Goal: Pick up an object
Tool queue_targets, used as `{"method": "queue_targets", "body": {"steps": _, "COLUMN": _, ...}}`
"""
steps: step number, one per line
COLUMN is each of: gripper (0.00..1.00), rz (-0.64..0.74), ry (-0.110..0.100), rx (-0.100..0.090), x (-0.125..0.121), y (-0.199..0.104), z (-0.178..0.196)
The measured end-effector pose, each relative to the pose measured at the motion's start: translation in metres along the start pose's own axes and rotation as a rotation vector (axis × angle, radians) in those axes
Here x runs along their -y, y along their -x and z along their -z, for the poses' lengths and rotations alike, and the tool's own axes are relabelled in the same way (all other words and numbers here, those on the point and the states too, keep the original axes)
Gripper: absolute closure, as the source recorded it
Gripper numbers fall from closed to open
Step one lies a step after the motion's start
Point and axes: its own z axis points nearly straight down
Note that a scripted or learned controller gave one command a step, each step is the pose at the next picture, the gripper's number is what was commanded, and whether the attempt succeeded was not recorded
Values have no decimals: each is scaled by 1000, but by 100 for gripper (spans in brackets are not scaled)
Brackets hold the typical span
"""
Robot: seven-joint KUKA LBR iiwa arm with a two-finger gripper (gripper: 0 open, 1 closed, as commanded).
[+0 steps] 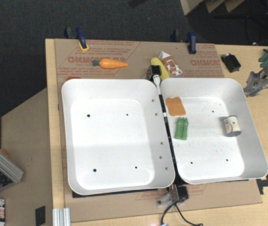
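The right bin (247,102) holds three objects. A flat orange-brown piece (175,106) lies near its left wall, and a green ridged object (181,128) sits just below it. A small grey can (231,125) lies on its side toward the right wall. My gripper (260,81) is at the view's right edge, outside the right bin's upper right corner, apart from all of them and well above and right of the can. Nothing shows between its fingers.
The left bin (72,126) stands beside the right one. On the cardboard behind the bins lie a toy carrot (111,64), a yellow object (156,66) and a small orange-white packet (170,65). Blue clamps (191,42) hold the board's far edge.
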Motion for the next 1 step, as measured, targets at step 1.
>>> {"method": "queue_targets", "body": {"steps": 1, "gripper": 100, "rz": -5, "ry": 15, "rx": 6, "x": 12, "y": 22, "z": 8}}
